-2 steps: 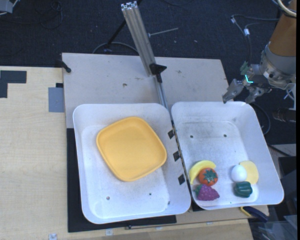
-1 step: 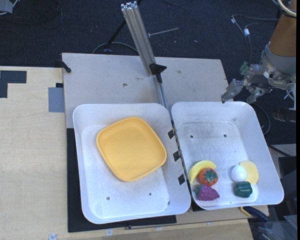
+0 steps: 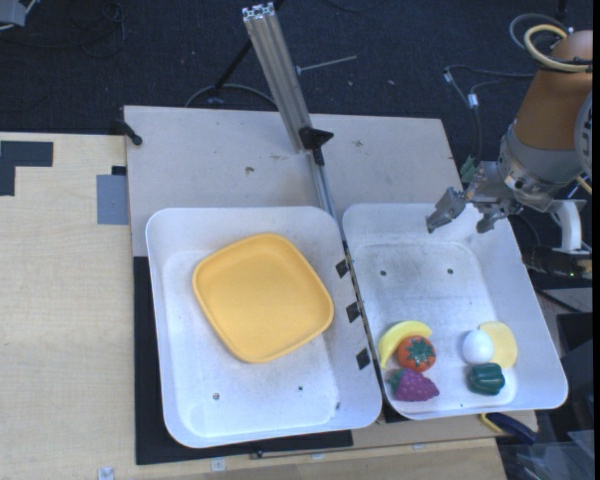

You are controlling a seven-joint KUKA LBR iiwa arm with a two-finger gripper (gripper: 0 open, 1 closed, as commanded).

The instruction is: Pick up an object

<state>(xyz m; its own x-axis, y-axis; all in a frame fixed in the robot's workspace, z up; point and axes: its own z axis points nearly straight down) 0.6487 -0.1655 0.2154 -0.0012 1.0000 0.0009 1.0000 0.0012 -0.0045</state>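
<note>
Right now your gripper [image 3: 467,214] hangs splayed, gripping nothing, upper right over the right bin [image 3: 540,313], toys (tomato [image 3: 416,352], egg [image 3: 477,346]) lower right, well apart.

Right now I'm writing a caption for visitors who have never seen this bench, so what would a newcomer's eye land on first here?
First, the big square yellow plastic plate lying in the left shallow white bin. Next, a cluster of small colourful toy foods at the near end of the right white bin: a red toy tomato, purple toy grapes, a white egg and a green toy pepper. The arm's open pincer hovers over that bin's far edge.
</note>
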